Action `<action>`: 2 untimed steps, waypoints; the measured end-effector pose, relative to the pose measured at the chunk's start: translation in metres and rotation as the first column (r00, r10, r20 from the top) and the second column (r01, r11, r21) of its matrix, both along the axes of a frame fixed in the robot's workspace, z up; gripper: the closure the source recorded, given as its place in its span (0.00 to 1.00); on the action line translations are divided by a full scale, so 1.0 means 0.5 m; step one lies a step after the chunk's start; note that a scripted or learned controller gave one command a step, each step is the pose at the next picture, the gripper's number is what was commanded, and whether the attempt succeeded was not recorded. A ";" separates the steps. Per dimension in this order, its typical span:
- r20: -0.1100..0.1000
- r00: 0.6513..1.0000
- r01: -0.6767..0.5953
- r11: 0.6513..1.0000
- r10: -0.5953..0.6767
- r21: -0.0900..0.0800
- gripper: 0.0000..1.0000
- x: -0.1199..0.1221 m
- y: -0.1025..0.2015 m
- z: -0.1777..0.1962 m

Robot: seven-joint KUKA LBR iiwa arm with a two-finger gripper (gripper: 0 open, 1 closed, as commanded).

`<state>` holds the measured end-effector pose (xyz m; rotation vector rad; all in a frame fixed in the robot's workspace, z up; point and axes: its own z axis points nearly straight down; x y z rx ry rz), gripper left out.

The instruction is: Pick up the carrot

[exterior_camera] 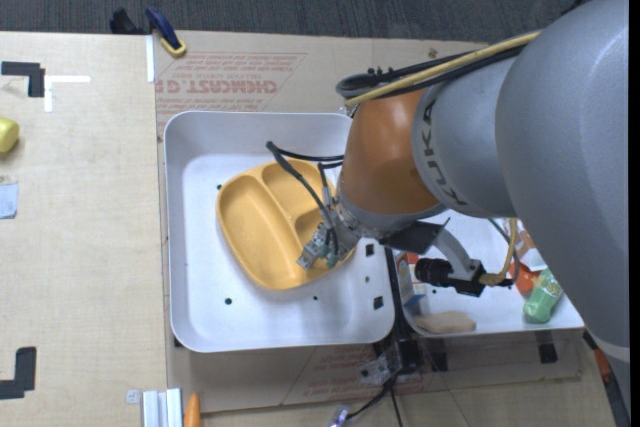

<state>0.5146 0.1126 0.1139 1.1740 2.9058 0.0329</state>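
My gripper (320, 251) hangs low over the right edge of a yellow divided plate (262, 230) in the left bin (190, 215). I see nothing held in it. The grey arm with its orange band (385, 160) covers most of the right bin (560, 320). A thin orange shape (512, 257) peeks out beside the arm in the right bin; it may be the carrot, but too little of it shows to be sure.
In the right bin lie a green object (541, 301), a beige oblong piece (446, 322) and a small black part (440, 272). A yellow item (6, 135) sits on the bench at far left. A blue-and-yellow clamp (165, 32) lies behind the left bin.
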 end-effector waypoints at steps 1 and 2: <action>0.027 0.965 -0.262 0.965 0.263 -0.027 1.00 -0.044 0.036 -0.018; 0.038 0.966 -0.255 0.966 0.256 -0.028 1.00 -0.035 0.033 0.006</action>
